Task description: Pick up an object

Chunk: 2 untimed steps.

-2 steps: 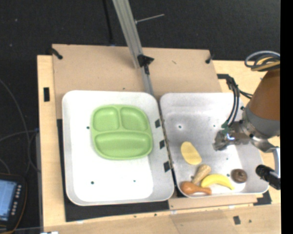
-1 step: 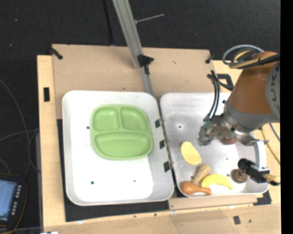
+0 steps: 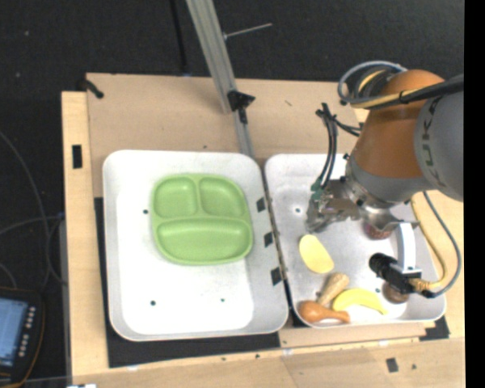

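The claw (image 3: 322, 213) hangs over the upper middle of the right bin (image 3: 291, 176), low near its floor, with the grey arm and its orange band (image 3: 392, 140) reaching in from the right above it. Whether its tips are spread or pressed together I cannot tell (the wrist and cables hide them from this slant), and nothing can be seen caught between them.

Just below the claw lies a pale yellow oval piece (image 3: 315, 254), close to it but apart. Farther toward the near edge of the same bin sit a tan, bone-like piece (image 3: 334, 287), a yellow banana (image 3: 361, 301) beside it on the right, and an orange-brown piece (image 3: 322, 313) touching the bin's front wall. A small dark reddish thing (image 3: 377, 231) lies to the right of the claw, partly hidden by the arm.

The left bin (image 3: 129, 297) holds a green divided plate (image 3: 202, 219), lying flat in its upper half, well apart from the claw. Both bins rest side by side on the tan desk (image 3: 145, 111), and a grey metal post (image 3: 214, 47) rises from behind them.
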Available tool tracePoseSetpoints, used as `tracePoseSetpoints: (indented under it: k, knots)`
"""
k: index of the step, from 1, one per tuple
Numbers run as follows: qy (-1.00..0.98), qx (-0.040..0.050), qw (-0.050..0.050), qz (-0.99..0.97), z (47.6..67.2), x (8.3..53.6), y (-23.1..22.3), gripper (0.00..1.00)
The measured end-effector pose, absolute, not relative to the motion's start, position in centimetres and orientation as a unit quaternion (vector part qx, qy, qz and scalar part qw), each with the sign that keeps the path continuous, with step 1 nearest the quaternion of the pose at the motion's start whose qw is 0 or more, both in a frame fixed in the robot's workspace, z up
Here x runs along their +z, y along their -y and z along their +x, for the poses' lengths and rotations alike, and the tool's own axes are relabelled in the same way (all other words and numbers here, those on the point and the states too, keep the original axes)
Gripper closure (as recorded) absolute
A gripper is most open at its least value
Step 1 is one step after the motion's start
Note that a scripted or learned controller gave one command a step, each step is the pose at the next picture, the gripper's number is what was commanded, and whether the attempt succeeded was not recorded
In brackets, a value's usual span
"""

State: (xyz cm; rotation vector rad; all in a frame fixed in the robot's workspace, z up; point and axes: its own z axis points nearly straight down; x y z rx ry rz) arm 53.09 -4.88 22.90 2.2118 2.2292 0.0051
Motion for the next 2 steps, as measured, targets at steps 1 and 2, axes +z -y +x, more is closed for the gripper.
tracePoseSetpoints:
  k: [1, 2]
  knots:
    - [-0.71, 0.0015, 0.0, 0.704, 54.0, 24.3, -0.7, 1.0]
    - [-0.71, 0.0004, 0.0, 0.705, 55.2, 23.3, -5.7, 1.0]
